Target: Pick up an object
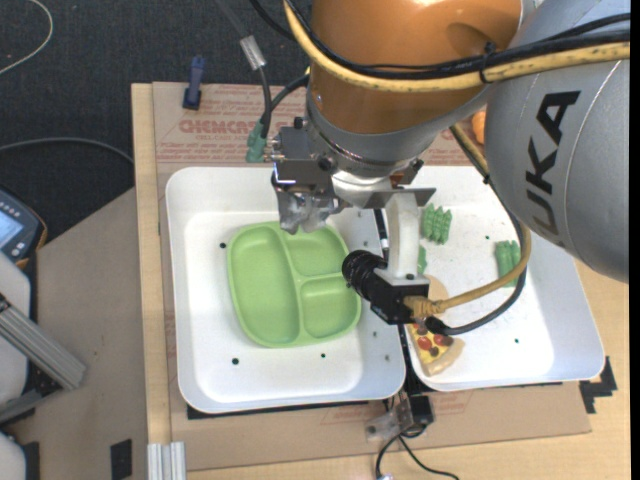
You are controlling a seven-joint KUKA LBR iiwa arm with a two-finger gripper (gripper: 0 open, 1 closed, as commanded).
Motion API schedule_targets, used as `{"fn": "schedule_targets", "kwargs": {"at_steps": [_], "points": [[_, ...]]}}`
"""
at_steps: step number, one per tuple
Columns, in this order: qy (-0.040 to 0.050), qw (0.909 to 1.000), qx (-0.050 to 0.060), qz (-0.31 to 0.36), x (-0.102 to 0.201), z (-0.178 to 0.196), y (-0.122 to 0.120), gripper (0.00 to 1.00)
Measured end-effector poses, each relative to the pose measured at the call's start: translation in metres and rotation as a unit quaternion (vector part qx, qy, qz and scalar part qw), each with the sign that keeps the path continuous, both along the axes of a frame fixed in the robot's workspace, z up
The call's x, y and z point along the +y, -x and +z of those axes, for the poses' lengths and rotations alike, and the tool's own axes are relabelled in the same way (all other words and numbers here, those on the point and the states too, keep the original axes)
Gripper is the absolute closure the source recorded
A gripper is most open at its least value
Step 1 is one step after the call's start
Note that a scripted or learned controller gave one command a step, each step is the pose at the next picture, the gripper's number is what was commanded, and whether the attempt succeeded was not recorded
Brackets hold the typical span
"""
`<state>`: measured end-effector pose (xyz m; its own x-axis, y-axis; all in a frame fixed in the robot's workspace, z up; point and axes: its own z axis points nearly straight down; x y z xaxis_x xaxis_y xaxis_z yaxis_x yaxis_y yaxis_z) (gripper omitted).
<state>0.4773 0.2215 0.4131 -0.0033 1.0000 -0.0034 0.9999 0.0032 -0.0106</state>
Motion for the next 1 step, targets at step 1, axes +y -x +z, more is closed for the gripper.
{"fn": "schedule_targets", "kwargs": {"at_steps": [1], "points": [[-0.0008,1.0000,-0.002,-0.003,-0.0617,-0.0408,-0.0015,1.00]]}}
